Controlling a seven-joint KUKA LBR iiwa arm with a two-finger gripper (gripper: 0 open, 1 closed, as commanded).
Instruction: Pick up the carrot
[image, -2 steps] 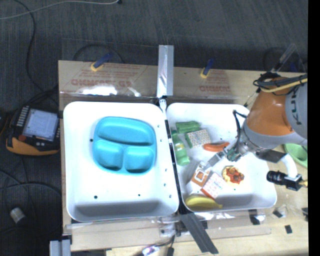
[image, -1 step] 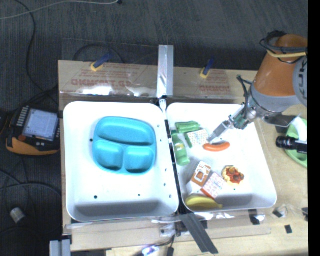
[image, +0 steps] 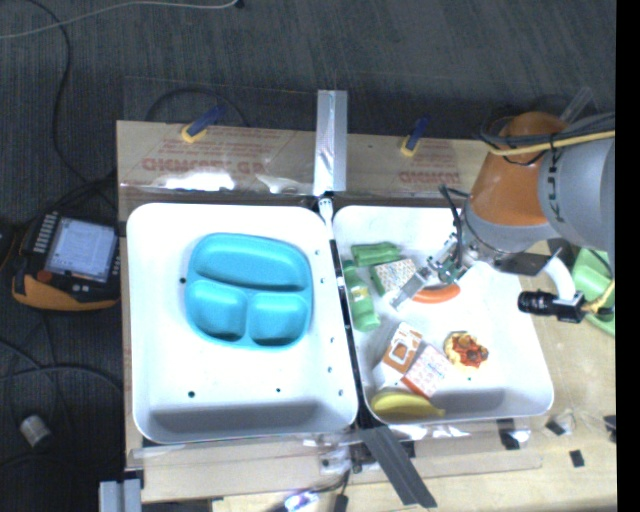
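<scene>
The carrot (image: 440, 293) is a small orange piece lying on the floor of the right bin (image: 520, 345), in its upper middle. My gripper (image: 428, 283) hangs right over it, reaching in from the right below the orange wrist band. It is open: one grey finger (image: 405, 291) slants down to the carrot's left end, and the other side sits above the carrot's right part. The carrot rests on the bin floor, partly covered by the gripper.
Near the carrot lie a green packet (image: 375, 253), a white snack packet (image: 395, 272) and a green bottle (image: 362, 302). Lower down are an orange-white box (image: 402, 352), a white carton (image: 430, 372), a pizza toy (image: 467, 348) and a banana (image: 405, 405). A blue divided tray (image: 247, 288) fills the left bin (image: 160, 380).
</scene>
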